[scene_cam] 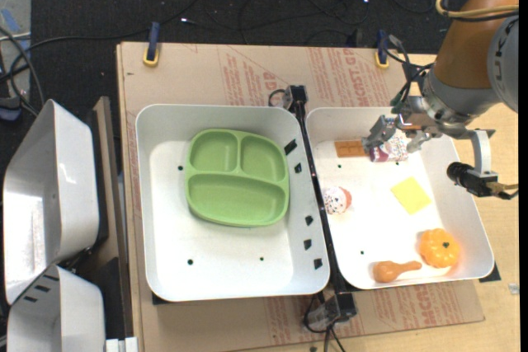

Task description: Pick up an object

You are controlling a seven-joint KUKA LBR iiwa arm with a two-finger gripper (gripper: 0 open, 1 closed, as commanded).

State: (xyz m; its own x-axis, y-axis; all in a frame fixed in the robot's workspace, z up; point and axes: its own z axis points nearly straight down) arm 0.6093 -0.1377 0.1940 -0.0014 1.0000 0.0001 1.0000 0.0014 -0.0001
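Gripper [388,136] low over right bin [470,214] at its 12 o'clock end, fingers pinched on a small red-and-white patterned object [391,148]; orange block [349,148] just beside it at 9 o'clock. Yellow square [411,195] at 5 o'clock from the gripper, red-and-white round toy [337,199] at 8 o'clock, orange pumpkin [437,248] and orange gourd [395,269] farther off toward 6 o'clock. Green divided plate [238,178] in left bin [165,260], well apart at 9 o'clock.
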